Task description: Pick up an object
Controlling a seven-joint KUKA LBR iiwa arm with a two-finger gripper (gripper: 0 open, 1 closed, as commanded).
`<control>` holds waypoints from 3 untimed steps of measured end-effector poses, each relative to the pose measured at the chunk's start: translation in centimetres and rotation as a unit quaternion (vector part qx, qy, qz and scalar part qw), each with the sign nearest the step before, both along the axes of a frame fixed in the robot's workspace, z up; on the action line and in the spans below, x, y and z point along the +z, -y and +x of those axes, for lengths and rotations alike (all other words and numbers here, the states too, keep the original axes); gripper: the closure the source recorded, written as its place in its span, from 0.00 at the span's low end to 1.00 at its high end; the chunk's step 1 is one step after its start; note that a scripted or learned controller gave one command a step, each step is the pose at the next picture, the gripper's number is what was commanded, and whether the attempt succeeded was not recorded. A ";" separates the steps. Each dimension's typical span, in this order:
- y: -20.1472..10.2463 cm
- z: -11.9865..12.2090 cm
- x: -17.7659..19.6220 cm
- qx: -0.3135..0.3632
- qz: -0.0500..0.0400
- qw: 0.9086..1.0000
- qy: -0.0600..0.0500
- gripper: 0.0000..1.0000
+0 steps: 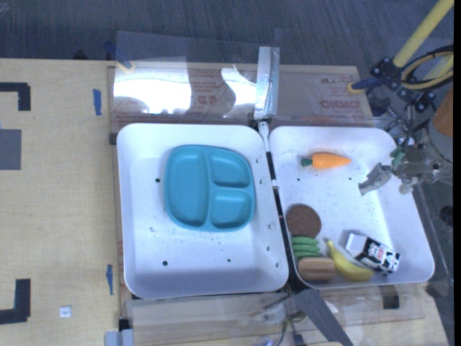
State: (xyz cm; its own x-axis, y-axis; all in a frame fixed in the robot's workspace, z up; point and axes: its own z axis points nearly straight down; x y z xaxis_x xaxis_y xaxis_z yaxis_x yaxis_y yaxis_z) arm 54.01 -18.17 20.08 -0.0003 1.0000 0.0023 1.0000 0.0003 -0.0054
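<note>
A blue divided plate point(210, 187) sits in the left bin point(137, 215); a toy carrot point(328, 161) lies in the right bin point(421, 254), near the gripper point(392, 177), whose fingers spread apart, holding nothing, at the bin's right edge.

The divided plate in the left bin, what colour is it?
The divided plastic plate is teal blue, plain with no pattern, seen best in the camera view.

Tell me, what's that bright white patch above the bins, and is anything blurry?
Camera view: the patch is glare on the clear sheet behind the left bin; the gripper looks slightly soft; the carrot and blue tray look sharp.
</note>
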 end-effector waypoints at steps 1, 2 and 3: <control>-4.8 11.1 -9.3 -0.142 -0.001 0.990 0.000 0.00; -1.2 11.4 -11.0 0.019 0.007 1.000 -0.008 0.00; 0.2 12.7 -11.0 0.150 0.000 0.989 0.000 0.00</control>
State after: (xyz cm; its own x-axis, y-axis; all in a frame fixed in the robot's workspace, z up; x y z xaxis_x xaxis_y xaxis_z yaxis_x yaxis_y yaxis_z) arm 66.70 -18.35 9.10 -0.2965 0.9550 0.0019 0.9550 0.2965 -0.0050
